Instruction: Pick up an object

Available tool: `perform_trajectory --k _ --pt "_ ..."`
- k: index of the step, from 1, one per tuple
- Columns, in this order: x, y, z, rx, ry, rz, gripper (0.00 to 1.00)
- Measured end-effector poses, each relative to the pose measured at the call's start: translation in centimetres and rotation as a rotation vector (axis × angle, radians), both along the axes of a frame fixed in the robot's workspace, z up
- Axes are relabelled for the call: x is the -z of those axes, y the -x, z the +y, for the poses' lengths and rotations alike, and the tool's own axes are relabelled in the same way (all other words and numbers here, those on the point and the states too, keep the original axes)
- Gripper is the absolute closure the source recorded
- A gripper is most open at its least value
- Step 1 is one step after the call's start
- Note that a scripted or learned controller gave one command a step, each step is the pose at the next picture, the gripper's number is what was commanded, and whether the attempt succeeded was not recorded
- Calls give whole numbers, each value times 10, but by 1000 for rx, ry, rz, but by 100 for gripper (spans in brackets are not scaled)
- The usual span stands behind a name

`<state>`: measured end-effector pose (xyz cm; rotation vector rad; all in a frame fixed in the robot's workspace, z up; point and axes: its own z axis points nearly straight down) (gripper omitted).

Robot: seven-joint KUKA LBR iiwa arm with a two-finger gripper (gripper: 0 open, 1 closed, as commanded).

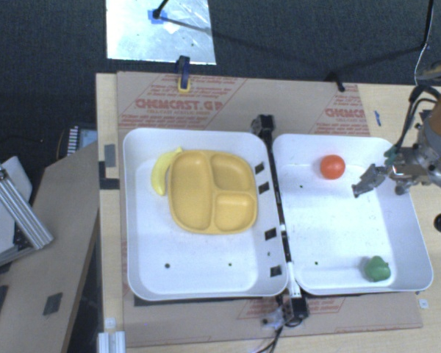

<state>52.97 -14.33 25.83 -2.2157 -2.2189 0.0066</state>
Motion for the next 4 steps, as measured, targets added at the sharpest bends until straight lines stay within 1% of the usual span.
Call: perform_trajectory --k 1,2,3,4 --pt "-4 -2 0 -2 2 -9 0" --pt "52 7 -2 1 1 -5 0" --pt "97 12 -8 2 1 -5 0" --pt "139 11 -8 1 0 -4 0"
